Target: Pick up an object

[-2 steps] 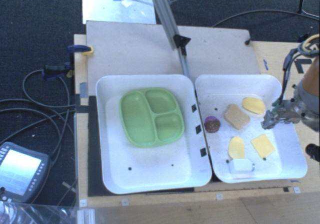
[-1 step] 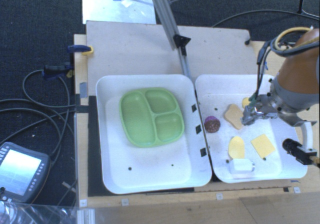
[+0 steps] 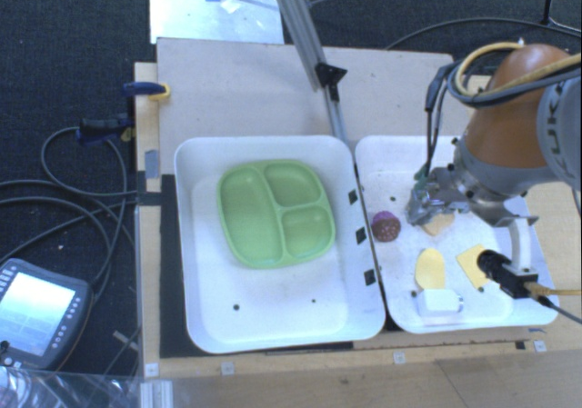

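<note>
My gripper point(image 3: 422, 209) hangs low over the middle of the right bin point(image 3: 382, 161), below the grey and orange arm. A tan piece point(image 3: 440, 225) lies right beside and partly under it; whether they touch is hidden. To its left a dark purple round object point(image 3: 386, 227) rests near the bin's left wall. Nearer the front lie a yellow oval piece point(image 3: 430, 268), a yellow flat square point(image 3: 472, 264) and a white block point(image 3: 442, 301).
The left bin point(image 3: 209, 306) holds a green divided plate point(image 3: 275, 213). A grey pole point(image 3: 300, 24) slants down from the top to the gap between the bins. A black and white fitting point(image 3: 509, 274) sits at the right bin's right side.
</note>
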`<action>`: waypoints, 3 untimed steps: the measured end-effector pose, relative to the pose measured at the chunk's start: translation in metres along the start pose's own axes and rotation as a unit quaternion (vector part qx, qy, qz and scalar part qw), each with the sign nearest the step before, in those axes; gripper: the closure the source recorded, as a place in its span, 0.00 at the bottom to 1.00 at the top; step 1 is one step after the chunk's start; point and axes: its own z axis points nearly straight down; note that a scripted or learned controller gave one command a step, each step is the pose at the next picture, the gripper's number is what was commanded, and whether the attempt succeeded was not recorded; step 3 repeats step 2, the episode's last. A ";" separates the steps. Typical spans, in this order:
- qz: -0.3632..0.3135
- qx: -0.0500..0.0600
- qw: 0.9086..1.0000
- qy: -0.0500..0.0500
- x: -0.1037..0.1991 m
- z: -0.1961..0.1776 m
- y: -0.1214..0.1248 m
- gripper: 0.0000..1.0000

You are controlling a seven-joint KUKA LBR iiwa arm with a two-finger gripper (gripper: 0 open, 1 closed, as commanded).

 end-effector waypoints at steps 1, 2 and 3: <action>0.001 0.001 1.000 0.000 0.047 0.002 0.015 1.00; 0.001 0.001 1.000 0.000 0.098 -0.009 0.022 1.00; 0.001 0.001 1.000 0.000 0.098 -0.009 0.022 1.00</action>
